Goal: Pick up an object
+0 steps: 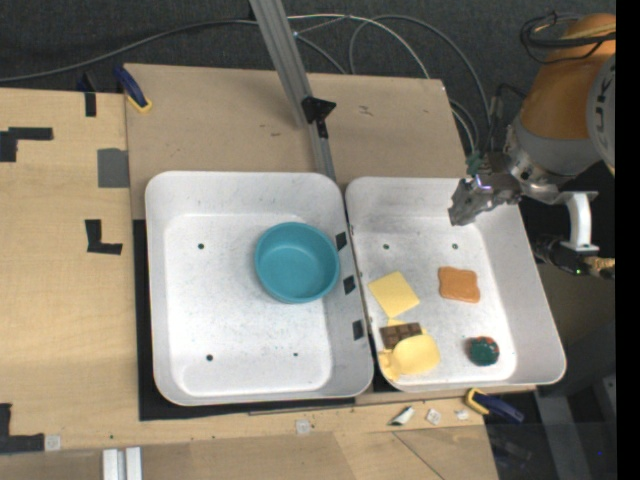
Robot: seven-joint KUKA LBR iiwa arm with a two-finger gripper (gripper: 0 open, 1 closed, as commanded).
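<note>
My gripper [466,208] hangs over the far right part of the right bin [430,213], with nothing seen between its fingers. In that bin lie a yellow square block [394,293], an orange block [459,285], a small brown piece [400,334] beside a yellow lump [415,355], and a dark green ball [483,350]. The orange block is below the gripper in the view, well apart from it. A blue bowl [295,261] stands upright in the left bin [190,308].
A grey metal pole [285,63] slants from the top down to the gap between the bins. Cables [400,38] loop behind the bench. Blue and yellow clips [133,88] sit at the board's far left corner and near edge [488,403].
</note>
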